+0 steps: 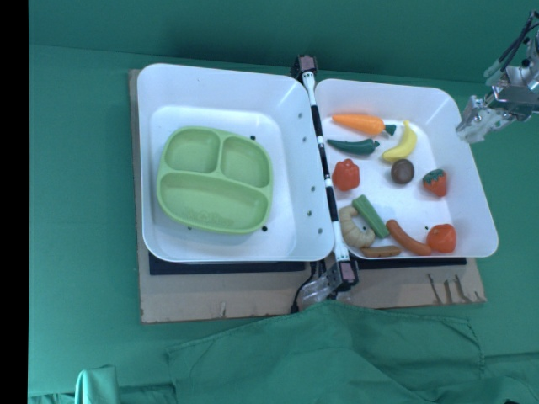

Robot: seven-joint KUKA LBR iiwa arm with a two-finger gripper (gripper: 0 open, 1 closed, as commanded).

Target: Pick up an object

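Toy banana (402, 142): yellow, curved, lying in right bin (472, 200) beside carrot (360, 124).

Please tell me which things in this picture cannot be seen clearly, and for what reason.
- The hand, at the camera view's right edge: too small and blurred to judge its state; the arm behind it is cut off by the edge.
- The beige toy in the right bin: partly covered by the green piece, so its kind is unclear.
- The clamp at the bins' near end: its lower part is hidden by the green cloth.
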